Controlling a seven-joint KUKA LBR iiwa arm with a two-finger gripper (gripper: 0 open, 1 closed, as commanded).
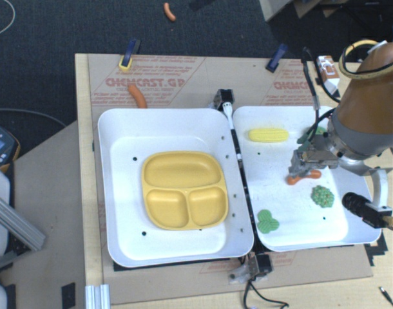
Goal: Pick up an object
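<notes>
Bottom edge: cables and a clip (261, 266) at the desk (61, 172) front, partly cut off. Left bin (113, 192) holds a yellow tray (183, 190) with three compartments, one wide at the far side, two small at the near side. Right bin (280, 230): a green leafy piece (268, 221) near the front left, a green bunch (323, 196) toward the right, well apart from each other. A black part (357, 208) of the arm covers the bin's near right corner. Gripper (304, 170) sits low over the bin middle, right above a small orange piece (302, 178), likely a carrot; its long axis runs left-right, right end hidden under the gripper. Fingers hard to make out, cannot tell if they are apart or closed, no hold visible. Arm (370, 102) hides the bin's far right part; a green item (310, 136) peeks out behind the gripper, too covered to identify. Corn (268, 134) lies at the far side of the right bin, long axis left-right. Beyond the bins: brown board (183, 76) with red print, an orange piece (138, 96) on it, two clamps (127, 55) at its far edge. Farthest: dark carpet (67, 18) with another orange bit (169, 11) and a cable loop, cut off.
</notes>
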